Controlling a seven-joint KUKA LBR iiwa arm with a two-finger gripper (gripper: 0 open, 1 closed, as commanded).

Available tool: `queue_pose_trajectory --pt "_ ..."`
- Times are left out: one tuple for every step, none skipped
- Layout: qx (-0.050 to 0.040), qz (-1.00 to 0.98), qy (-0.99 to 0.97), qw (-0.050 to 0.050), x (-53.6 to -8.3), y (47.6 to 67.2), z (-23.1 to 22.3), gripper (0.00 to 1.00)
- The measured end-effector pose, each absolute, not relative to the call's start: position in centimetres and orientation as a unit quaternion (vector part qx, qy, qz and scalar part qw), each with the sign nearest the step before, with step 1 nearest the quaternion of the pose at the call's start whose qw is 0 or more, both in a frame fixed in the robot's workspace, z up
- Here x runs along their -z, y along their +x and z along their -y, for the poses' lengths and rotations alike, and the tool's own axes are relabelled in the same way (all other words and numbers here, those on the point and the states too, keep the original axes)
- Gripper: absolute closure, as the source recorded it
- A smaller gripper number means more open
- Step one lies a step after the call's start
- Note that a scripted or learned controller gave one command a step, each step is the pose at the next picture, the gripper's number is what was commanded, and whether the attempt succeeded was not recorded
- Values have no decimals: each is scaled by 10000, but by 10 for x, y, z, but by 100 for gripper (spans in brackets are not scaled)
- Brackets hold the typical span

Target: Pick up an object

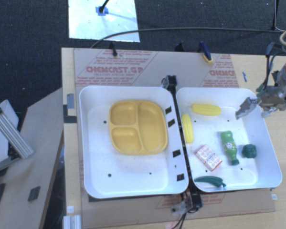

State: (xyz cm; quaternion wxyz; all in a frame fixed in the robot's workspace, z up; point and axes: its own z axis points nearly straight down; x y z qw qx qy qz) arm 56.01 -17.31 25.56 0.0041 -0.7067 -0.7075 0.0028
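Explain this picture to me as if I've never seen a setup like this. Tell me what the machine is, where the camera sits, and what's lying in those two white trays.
One camera, fixed above a bench, looks down at a slant. The machine is a robot arm reaching in from the right; its gripper, a two-finger claw, hovers over the right bin's top corner. Nothing is seen between its fingers. Its job is to pick up an object.

The left bin holds a yellow divided plate. The right bin holds toy items: two yellow corn cobs, a green bottle, a small dark green lump, a red-and-white packet, and a dark green vegetable near the front edge.
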Motion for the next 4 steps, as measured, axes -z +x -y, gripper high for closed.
queue_pose_trajectory --pt "3 7085 -7057 -8 -262 562 173 0" --pt "-6 7081 -7061 10 -203 569 168 0" --pt "-5 7078 -7064 14 -149 562 160 0" --pt "-5 7076 -7066 15 -104 557 153 0"
